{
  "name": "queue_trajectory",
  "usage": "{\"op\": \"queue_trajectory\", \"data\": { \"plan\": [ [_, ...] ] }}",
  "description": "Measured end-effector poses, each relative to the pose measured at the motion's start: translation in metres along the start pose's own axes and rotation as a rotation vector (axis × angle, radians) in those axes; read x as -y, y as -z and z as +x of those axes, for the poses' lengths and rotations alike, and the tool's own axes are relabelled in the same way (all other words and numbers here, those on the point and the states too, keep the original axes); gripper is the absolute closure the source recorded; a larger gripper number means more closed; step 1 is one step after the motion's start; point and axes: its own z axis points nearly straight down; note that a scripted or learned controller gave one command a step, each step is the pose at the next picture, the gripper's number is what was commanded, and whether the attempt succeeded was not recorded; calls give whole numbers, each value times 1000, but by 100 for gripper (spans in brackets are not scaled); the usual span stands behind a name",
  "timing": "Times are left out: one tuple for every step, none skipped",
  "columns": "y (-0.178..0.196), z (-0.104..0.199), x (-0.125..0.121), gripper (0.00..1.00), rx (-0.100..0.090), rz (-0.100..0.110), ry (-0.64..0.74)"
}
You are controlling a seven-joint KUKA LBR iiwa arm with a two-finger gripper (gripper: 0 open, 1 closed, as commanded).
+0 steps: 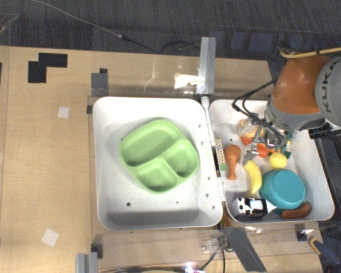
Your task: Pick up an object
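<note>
Reaching in from the right, the grey arm (324,90) with its orange band bends down over the right bin (325,178), its end effector (265,143) low above the toys near the bin's middle; whether it grips anything cannot be told. Just beside it lie a drumstick (232,160), a banana (253,177), a lemon (278,161) and a small orange piece (260,149), with a teal bowl (283,188) nearer the front edge. On the table (40,169), the left bin (108,209) holds a green divided plate (159,155).
</note>
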Motion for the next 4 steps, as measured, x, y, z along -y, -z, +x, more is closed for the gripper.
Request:
{"op": "queue_trajectory", "data": {
  "plan": [
    [-14, 30, -5, 0, 4, 0, -24],
    [1, 25, -4, 100, 20, 2, -19],
    [100, -2, -109, 100, 5, -6, -97],
    [96, -1, -105, 0, -2, -1, -101]
  ]
}}
